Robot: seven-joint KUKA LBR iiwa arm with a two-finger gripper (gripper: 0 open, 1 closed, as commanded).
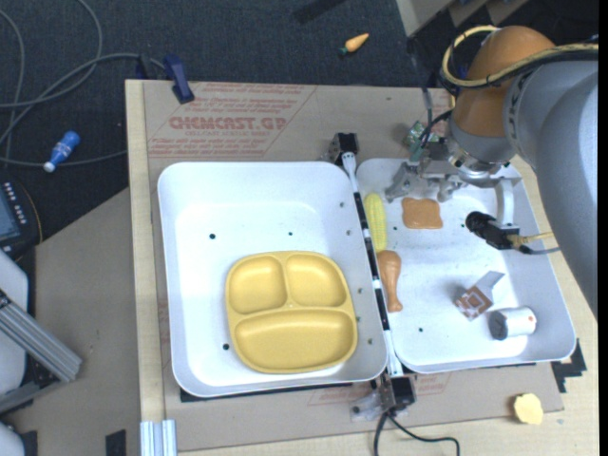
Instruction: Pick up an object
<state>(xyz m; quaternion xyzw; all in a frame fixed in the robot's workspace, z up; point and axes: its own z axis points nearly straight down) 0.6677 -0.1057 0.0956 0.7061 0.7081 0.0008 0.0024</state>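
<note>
You are looking at a robotics lab or test cell, not a home or shop. The two shallow white plastic bins (180, 217) sit side by side on a brown cardboard-faced board (247, 112) printed with a red maker's name, laid out as a fixed work surface. Dark grey carpet (142, 17) surrounds it, crossed by loose grey cables (57, 27), and a silver aluminium extrusion bar (33, 340) shows at the left edge. The large grey industrial arm with its orange band (499, 74) reaches over play-food props such as a yellow plastic divided plate (290, 312).
</note>
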